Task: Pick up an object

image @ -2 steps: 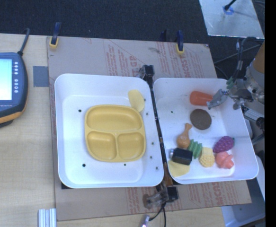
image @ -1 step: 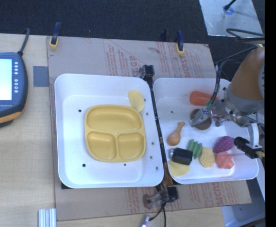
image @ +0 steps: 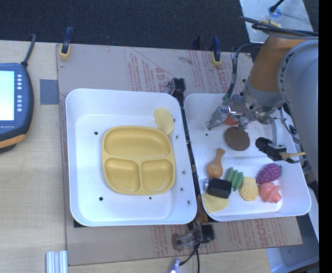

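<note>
Gripper (image: 229, 116) lowered into right bin (image: 202, 108) beside brown disc (image: 237, 139), finger state not discernible (red cardboard print (image: 146, 73) blurred, unreadable), yellow tray (image: 138, 159) seated in left bin (image: 81, 152)

On the tabletop (image: 29, 209) two bins sit side by side. The left bin (image: 80, 152) holds a divided tray (image: 138, 159). The right bin (image: 291, 206) holds toy foods: a drumstick (image: 216, 163), corn (image: 249, 188) and grapes (image: 269, 172). A tablet (image: 3, 104) lies far left.

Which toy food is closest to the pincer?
The round brown patty, just below the pincer. The chicken leg, grapes and corn lie farther down the right bin.
</note>
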Controlling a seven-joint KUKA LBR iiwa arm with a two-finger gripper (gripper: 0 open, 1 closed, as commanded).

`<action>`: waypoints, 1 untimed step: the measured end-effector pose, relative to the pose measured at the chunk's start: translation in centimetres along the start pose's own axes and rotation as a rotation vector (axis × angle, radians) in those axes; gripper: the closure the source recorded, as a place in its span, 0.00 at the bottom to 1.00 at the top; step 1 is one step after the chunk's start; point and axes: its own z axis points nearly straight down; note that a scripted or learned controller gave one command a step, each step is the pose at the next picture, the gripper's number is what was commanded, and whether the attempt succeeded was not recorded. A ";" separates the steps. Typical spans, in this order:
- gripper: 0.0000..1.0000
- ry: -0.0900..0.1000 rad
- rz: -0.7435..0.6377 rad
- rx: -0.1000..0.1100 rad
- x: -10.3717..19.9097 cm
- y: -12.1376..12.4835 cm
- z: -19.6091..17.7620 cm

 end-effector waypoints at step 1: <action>0.00 -0.002 0.000 -0.013 -7.9 0.6 -0.1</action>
